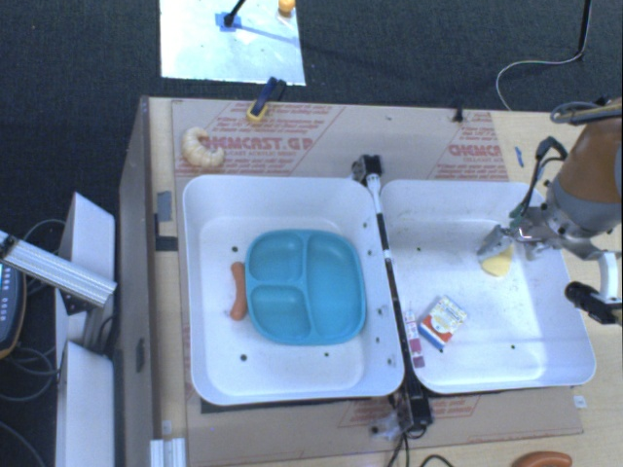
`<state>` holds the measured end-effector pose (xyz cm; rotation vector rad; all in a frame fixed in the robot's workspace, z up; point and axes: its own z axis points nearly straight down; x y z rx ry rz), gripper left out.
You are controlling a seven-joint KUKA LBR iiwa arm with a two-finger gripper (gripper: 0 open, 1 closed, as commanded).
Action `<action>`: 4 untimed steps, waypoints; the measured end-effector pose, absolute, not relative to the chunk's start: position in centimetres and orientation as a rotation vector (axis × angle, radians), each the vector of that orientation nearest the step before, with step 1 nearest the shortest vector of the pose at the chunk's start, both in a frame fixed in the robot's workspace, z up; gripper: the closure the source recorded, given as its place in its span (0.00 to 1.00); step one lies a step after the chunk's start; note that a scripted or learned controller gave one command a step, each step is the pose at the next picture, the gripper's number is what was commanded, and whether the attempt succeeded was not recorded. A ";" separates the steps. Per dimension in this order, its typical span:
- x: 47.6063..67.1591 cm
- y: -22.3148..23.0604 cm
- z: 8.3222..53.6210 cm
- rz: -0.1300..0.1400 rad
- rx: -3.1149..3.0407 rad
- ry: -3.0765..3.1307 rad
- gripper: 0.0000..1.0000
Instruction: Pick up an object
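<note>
My gripper (513, 237) hangs over the upper right part of the right bin (545, 368), below the arm's orange band. Just under it, slightly to the left, a small yellow wedge (497, 265) lies on the bin floor, touching or nearly touching the gripper. A small red, white and yellow box (441, 320) lies lower left in the same bin. In the left bin (209, 261) a blue divided plate (305, 286) sits in the middle, with an orange sausage (237, 291) beside its left edge.
A beige curled toy (202, 147) and a yellow-and-blue tool (263, 100) lie on the cardboard behind the left bin. A black bar (384, 251) runs between the bins, with a pink tag (415, 340) near its lower end. Cables hang at the right.
</note>
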<state>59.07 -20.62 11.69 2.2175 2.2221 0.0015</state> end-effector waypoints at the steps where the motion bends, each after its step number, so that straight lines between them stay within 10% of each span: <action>1: 58.4 -20.6 11.4 0.000 2.219 2.222 0.00; 3: 59.0 -20.6 11.6 0.000 2.218 2.222 0.00; 4: 59.1 -20.7 12.7 0.003 2.214 2.223 1.00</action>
